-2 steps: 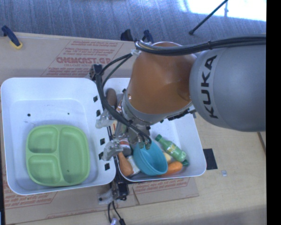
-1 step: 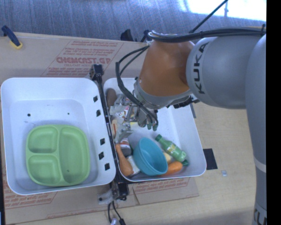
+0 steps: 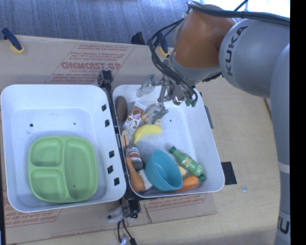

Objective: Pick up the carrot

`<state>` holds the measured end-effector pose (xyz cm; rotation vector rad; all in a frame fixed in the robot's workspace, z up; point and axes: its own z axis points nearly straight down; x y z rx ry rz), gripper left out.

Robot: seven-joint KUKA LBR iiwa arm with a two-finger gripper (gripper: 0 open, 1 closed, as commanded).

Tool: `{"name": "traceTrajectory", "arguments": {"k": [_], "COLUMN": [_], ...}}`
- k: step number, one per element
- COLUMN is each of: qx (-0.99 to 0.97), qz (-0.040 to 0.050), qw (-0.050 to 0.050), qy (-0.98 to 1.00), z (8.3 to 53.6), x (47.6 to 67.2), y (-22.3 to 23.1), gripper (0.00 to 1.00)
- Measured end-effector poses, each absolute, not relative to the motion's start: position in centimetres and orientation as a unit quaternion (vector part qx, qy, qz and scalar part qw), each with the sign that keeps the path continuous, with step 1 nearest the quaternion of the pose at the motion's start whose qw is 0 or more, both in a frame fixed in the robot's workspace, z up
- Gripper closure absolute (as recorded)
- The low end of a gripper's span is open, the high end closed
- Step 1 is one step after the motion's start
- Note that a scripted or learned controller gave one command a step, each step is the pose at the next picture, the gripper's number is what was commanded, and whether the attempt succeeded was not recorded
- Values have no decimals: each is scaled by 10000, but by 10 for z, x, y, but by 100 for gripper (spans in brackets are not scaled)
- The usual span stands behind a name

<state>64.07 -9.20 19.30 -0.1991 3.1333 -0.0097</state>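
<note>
on the arm [image 3: 255, 50], "kuka"; beneath both bins, cardboard [image 3: 86, 60] reads "chemcast".

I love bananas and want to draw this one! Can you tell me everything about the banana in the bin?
The banana is yellow, smooth and curved, probably a plastic toy. It lies flat near the middle of the right bin, its ends pointing down toward the blue bowl. Small packets sit against its upper left side. Nothing holds it.

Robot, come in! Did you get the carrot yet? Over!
Tool above right bin's far end, near the banana. Carrot not picked, lying at bin's near edge. Blue bowl and green bottle crowd it.
</note>
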Motion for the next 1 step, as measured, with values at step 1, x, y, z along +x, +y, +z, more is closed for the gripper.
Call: {"name": "traceTrajectory", "arguments": {"k": [1], "qx": [-244], "qz": [-29], "qw": [62], "qy": [9997], "z": [294], "x": [574], "y": [-82], "gripper": [0]}}
